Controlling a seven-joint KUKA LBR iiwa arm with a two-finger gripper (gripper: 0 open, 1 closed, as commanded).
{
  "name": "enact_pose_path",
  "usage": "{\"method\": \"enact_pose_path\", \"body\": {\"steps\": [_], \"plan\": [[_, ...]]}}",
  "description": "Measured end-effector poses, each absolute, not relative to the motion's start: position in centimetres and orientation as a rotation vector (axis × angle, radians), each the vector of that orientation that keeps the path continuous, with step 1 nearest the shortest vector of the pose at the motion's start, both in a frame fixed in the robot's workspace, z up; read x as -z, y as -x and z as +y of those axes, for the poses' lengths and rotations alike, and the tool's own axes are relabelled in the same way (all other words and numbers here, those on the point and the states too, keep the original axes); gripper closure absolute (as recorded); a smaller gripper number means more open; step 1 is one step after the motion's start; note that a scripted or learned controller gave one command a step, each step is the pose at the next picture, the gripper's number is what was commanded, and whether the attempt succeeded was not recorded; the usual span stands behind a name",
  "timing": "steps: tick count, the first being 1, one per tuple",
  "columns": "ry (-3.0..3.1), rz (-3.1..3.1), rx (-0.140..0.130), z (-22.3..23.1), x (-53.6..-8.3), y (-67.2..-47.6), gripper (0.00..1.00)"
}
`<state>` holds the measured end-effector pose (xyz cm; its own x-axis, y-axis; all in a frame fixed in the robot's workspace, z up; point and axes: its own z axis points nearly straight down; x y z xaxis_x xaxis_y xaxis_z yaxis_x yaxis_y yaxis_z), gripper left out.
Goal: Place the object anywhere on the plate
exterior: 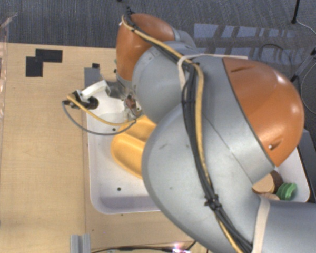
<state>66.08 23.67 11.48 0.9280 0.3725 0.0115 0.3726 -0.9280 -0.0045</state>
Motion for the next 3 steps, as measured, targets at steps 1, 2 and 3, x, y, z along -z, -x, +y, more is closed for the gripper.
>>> {"method": "enact_pose_path", "body": {"steps": [1,2,3], "plan": [[3.073,-0.596,0.03,23.8,-12.8,-66.3,1.0],[2.971,-1.017,0.004,23.6,-15.5,-59.9,1.0],[2.868,-1.286,0.013,23.5,-21.8,-65.1,1.0]]}}
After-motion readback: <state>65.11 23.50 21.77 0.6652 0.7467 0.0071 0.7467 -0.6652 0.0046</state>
